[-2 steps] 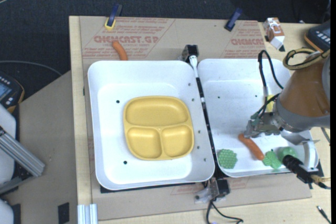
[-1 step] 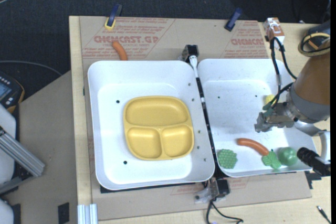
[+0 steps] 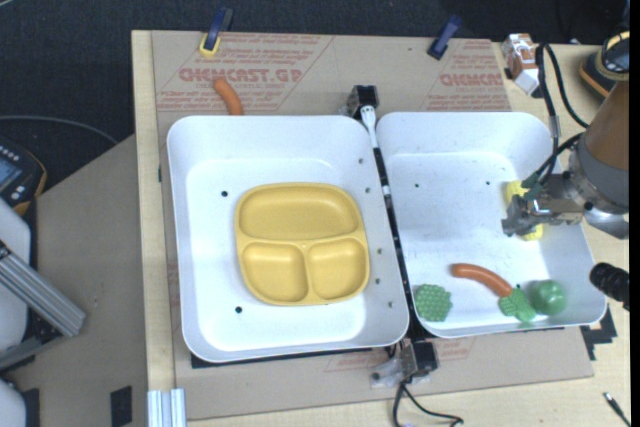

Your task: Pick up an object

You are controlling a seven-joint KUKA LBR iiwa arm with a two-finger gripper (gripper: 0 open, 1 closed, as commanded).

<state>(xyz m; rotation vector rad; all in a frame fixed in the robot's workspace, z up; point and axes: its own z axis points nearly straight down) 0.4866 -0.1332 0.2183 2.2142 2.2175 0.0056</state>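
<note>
Gripper (image 3: 524, 218) over a yellow object (image 3: 517, 192) — grip state unclear; orange sausage (image 3: 481, 277) nearby lies lengthwise left-to-right.

Single fixed overhead camera, slanted down on both bins (image 3: 190, 215).

text: "CHEMCAST GP" in red; on: brown board (image 3: 300, 65) behind bins; repeated, partly cut, at right
</note>
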